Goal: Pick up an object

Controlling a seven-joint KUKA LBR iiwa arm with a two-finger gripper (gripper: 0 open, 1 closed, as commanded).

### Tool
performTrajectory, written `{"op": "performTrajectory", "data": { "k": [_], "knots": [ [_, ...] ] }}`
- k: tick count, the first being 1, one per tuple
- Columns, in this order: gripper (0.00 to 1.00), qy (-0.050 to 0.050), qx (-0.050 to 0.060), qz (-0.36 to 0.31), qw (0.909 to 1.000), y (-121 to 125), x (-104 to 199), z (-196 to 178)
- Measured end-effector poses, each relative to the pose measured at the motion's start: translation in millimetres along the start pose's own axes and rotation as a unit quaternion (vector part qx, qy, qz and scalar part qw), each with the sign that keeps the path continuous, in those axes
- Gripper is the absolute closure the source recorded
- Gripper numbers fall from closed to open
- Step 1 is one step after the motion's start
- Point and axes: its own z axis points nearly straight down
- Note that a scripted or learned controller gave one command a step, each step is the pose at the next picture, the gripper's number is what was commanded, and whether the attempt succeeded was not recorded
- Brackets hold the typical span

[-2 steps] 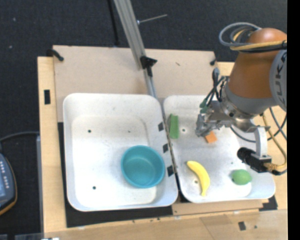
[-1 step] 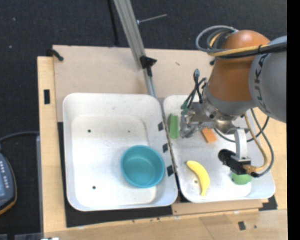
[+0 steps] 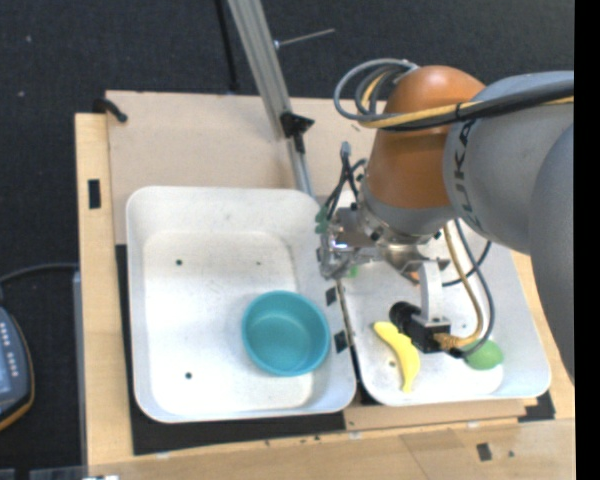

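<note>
My claw (image 3: 336, 253) hangs over the right bin (image 3: 525, 368), close to the wall shared with the left bin (image 3: 140, 268). Grip state: cannot tell, wrist blocks it. Teal bowl (image 3: 284, 332) sits in left bin, tight to that shared wall, open floor to its left. Banana (image 3: 400, 353) lies below-right of claw, apart from it; green ball (image 3: 483, 355) farther right, near the rim.

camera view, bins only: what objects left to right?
teal bowl in the left bin → banana → green ball, both in the right bin.
</note>
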Motion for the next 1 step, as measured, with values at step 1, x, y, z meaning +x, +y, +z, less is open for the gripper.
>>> {"op": "performTrajectory", "data": {
  "k": [1],
  "knots": [
    [1.0, 0.0, -0.001, 0.0, 1.0, 9.1, 45.6, 10.6]
  ]
}}
